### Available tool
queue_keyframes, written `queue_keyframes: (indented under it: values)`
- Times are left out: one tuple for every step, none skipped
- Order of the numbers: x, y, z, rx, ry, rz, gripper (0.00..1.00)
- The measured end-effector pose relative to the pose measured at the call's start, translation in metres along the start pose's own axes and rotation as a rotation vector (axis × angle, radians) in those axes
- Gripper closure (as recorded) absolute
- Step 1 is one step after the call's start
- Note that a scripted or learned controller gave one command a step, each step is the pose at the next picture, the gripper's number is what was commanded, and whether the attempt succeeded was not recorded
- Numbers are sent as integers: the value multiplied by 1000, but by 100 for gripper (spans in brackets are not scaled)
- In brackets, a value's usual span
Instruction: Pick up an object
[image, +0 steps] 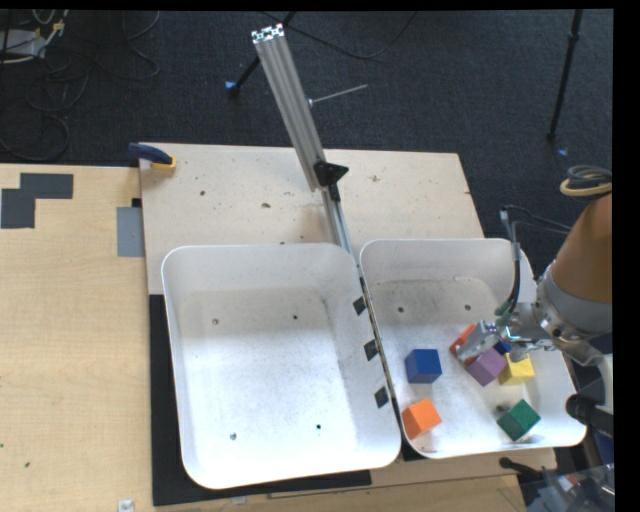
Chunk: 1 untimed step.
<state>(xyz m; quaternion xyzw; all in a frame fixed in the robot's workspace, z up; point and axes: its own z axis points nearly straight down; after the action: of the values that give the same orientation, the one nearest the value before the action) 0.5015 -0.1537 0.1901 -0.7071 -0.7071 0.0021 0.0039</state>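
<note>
Several small blocks lie in the right white bin (430, 246): a blue cube (423, 364), an orange cube (421, 416), a green cube (518, 419), a purple cube (486, 366), a yellow cube (518, 371) and a small red piece (462, 343). My gripper (499, 338) is low in this bin, at its right side. It hangs just above the purple and yellow cubes, with the red piece to its left. The arm's body hides part of the bin's right wall.
The left white bin (172, 272) stands beside the right one, split from it by a shared wall with black clips (370, 349). A slanted metal rail (297, 110) rises behind the bins. A blue and yellow tool (152, 155) lies at the bench's far left corner.
</note>
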Motion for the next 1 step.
queue_keyframes:
  values:
    - [-1, 1, -2, -6, -1, 2, 0]
